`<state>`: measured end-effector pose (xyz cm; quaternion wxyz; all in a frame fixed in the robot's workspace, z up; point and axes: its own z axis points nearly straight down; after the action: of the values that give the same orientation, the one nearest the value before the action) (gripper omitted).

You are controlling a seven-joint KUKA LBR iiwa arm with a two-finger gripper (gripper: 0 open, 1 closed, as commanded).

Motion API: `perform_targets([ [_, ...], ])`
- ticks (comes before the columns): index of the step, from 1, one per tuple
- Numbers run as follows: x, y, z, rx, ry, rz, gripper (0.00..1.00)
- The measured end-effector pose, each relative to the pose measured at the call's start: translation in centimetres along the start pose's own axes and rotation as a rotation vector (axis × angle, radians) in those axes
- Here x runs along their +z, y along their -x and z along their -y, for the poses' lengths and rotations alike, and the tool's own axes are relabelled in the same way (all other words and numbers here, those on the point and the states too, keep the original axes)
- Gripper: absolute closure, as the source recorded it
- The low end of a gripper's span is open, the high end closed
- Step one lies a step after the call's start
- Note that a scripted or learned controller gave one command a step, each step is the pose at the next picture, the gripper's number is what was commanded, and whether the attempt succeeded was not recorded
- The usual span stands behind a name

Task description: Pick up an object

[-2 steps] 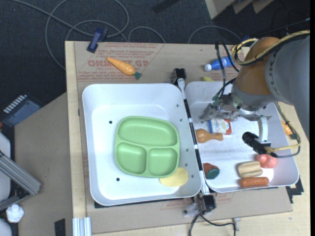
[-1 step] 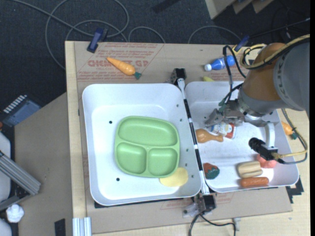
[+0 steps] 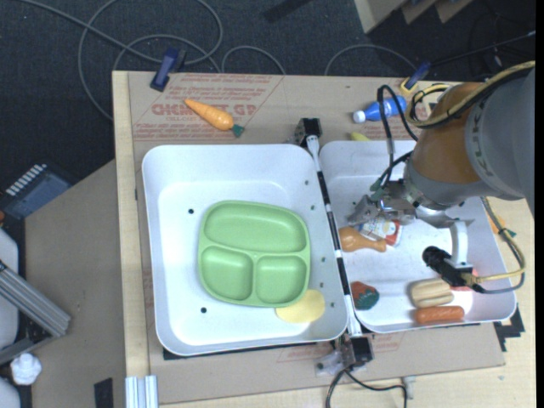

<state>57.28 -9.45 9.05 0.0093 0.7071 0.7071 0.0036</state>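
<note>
Gripper (image 3: 380,213) sits low in the right bin (image 3: 357,164), close beside the tan drumstick toy (image 3: 364,240) near the bin's left wall, apparently positioned to grasp it; open or closed cannot be told.

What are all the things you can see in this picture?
left bin: one, white, on the bench
right bin: one, white, beside it
plate: one, green, in the left bin
yellow piece: one, pale yellow, at the plate's lower right corner
drumstick toy: one, tan-orange, right bin, near its left wall
small toy: one, green and red, right bin, below the drumstick toy
bun: one, tan, right bin, near edge
sausage: one, orange-red, beside the bun
carrot: one, orange, outside, beyond the left bin
bottle: one, blue and white, outside, beyond the right bin
arm: one, grey with orange band, from the right
gripper: one, over the right bin
</note>
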Motion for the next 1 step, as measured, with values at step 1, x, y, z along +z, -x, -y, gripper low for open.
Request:
perform_targets([
  [1, 0.06, 0.6, 0.09, -0.002, -0.001, -0.005, 0.0],
])
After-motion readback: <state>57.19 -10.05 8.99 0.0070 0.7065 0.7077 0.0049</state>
